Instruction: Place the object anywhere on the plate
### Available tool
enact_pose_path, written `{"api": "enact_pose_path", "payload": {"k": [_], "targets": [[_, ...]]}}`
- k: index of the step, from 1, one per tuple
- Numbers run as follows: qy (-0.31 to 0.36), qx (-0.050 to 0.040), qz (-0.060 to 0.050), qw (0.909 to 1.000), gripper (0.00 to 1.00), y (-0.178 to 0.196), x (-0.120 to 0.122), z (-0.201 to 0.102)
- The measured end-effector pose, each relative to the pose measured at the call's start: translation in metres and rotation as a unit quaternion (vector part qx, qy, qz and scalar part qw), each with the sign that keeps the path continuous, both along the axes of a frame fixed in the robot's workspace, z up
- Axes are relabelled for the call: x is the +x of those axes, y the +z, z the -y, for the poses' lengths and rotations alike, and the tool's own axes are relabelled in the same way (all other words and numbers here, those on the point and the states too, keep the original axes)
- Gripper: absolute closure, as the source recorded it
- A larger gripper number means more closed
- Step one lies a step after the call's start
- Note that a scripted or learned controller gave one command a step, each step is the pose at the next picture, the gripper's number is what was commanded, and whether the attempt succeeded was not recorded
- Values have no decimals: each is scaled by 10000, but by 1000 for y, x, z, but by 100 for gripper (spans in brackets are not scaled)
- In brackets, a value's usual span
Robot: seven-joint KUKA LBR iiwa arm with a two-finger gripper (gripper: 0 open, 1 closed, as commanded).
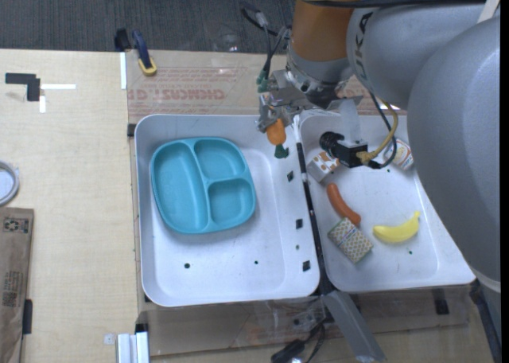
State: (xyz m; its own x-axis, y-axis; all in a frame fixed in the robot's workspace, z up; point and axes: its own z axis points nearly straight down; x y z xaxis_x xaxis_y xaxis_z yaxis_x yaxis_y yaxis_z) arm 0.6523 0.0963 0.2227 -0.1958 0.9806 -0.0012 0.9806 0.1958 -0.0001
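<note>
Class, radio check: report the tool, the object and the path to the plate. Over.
Tool over left bin's right edge, shut on small orange carrot. Blue plate lies left of it, bare. Nothing between them. Over.

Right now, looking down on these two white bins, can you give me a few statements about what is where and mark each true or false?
1. The light blue three-compartment plastic plate lies in the left white bin. True.
2. The yellow toy banana rests on the plate. False: it lies in the right white bin.
3. A small orange carrot-like object sits between the fingers of the two-finger gripper, above the left bin's right edge. True.
4. The orange-red sausage-shaped toy lies in the left bin. False: it is in the right bin, beside a speckled beige block.
5. The plate's compartments already hold an object. False: none lies on it.
</note>
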Motion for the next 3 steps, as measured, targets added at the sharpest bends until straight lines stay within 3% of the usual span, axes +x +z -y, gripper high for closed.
{"api": "enact_pose_path", "payload": {"k": [1,2,3], "targets": [[192,-4,-4,9998,100,-9,4,-48],[191,-5,-2,9998,0,-9,5,-48],[191,-5,-2,9998,0,-9,5,-48]]}}
